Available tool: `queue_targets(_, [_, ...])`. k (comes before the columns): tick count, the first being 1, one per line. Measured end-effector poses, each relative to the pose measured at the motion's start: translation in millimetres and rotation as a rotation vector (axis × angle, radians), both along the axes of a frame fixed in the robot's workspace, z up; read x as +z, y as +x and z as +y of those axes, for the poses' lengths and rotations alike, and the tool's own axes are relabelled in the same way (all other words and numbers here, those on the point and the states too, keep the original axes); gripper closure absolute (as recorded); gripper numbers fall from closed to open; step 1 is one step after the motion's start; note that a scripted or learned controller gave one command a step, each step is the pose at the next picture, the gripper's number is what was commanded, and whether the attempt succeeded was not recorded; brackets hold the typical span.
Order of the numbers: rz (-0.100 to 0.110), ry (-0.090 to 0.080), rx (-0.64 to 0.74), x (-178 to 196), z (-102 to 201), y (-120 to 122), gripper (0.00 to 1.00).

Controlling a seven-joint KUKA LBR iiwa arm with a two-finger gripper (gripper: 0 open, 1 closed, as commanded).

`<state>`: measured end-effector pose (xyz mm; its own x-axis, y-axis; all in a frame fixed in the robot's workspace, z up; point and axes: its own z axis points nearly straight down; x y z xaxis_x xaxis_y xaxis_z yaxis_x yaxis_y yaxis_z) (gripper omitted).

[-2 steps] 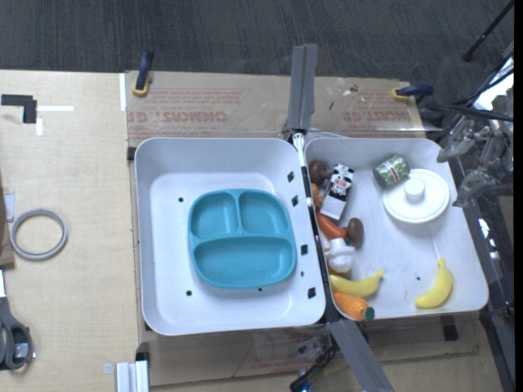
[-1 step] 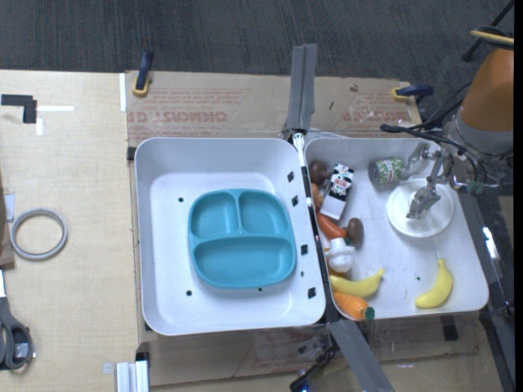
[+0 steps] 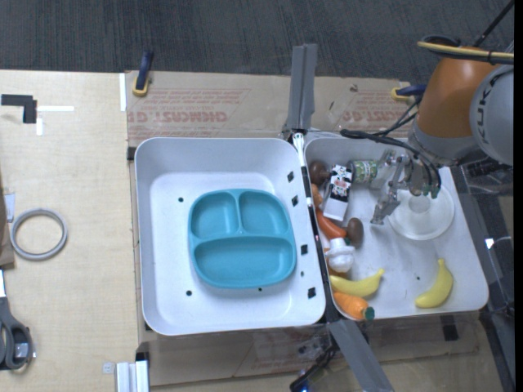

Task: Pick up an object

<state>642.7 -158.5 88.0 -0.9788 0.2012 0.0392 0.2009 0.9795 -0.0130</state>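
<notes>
Wooden bench (image 3: 65, 170), two white bins; claw (image 3: 392, 198) low over right bin (image 3: 409, 288), fingers parted, gripping nothing.

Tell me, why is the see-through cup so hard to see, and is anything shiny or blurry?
In the camera view, the clear cup blends into the white right bin because it is see-through; the left bin has soft shine on its rim; the blue plate looks sharp; the small things by the divider are a bit fuzzy.
</notes>
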Motion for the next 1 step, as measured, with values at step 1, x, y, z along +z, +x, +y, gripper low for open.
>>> queue_targets(1, [-0.026,0.006,-0.052,22.8,-64.8,-7.3,0.00])
